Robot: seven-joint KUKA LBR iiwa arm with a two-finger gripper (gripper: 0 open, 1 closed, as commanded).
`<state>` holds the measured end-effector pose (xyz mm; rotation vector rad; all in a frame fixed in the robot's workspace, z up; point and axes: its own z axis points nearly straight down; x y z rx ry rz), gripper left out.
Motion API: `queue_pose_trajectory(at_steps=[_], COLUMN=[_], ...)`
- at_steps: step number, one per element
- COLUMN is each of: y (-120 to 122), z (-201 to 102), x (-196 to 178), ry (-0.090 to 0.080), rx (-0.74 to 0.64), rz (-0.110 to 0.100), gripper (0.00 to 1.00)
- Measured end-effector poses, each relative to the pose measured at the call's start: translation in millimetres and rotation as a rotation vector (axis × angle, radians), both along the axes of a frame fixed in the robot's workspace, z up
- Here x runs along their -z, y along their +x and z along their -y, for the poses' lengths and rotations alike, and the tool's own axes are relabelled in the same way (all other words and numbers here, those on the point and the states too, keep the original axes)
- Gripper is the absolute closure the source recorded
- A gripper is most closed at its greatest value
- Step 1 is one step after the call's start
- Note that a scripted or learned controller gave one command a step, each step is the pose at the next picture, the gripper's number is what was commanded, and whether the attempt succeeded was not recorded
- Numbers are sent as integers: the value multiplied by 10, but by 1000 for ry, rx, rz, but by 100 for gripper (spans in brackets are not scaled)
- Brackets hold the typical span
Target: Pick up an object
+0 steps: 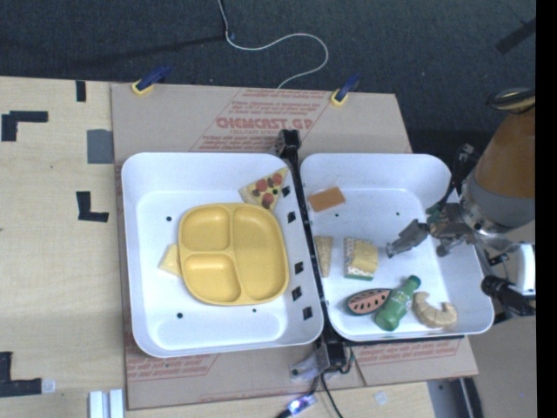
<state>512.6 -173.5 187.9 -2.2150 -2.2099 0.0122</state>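
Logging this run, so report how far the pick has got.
Done: nothing looks picked. The green bottle, watermelon slice, croissant, cheese wedge and orange piece all lie on the right bin floor. In hand: the gripper sits over that bin's right side, with nothing visible between its fingers. Left: close on one object and lift it.

white bins: 2 (139,181) (435,171) | yellow divided plate: 1 (233,253) | pizza slice: 1 (265,190) | cheese wedges: 2 (361,258) (324,255) | green bottle: 1 (396,304) | watermelon slice: 1 (366,301) | croissant: 1 (434,311) | orange cracker: 1 (326,200)
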Motion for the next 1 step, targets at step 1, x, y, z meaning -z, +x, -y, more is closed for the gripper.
queue_pose_trajectory(at_steps=[1], y=[31], z=[-2], x=[-61], ry=[-3], rx=[-4], rz=[12], gripper=[0])
